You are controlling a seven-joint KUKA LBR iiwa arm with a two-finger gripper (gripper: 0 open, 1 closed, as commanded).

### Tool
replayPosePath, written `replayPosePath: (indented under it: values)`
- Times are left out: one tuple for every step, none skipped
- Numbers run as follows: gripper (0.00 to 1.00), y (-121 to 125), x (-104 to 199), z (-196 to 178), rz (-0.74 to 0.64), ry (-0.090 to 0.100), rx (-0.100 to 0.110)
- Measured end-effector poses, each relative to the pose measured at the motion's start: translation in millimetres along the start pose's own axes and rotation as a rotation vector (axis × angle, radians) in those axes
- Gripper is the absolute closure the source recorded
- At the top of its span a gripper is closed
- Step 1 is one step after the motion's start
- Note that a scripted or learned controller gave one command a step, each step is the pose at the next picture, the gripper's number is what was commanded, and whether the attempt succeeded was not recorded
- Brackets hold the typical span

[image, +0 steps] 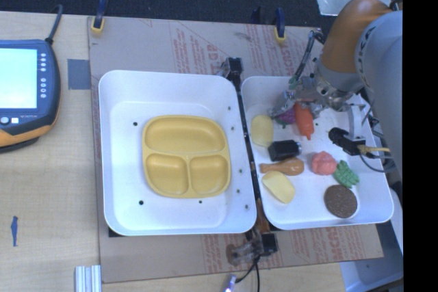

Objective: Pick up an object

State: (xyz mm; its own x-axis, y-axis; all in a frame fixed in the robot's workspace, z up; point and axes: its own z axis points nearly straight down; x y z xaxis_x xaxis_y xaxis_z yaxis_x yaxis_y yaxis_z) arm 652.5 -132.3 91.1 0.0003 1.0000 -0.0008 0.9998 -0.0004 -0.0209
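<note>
Glossy white plastic bins (pixel 116 215), matt yellow plastic tray (pixel 185 154), on brown cardboard (pixel 171 44) w/ wood bench (pixel 41 215).

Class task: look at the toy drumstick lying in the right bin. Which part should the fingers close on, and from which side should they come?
Probably the narrow bone end of the drumstick, from straight above. It lies flat, crosswise in the right bin, and its slim shaft suits a close across its width. The black block and yellow piece crowd its sides.
</note>
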Motion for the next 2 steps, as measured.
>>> replayPosePath:
  values:
    - [0.0,0.1,-0.5,0.1,0.0,0.001,0.0]
    - [0.0,0.1,0.6,-0.1,0.0,0.0,0.0]
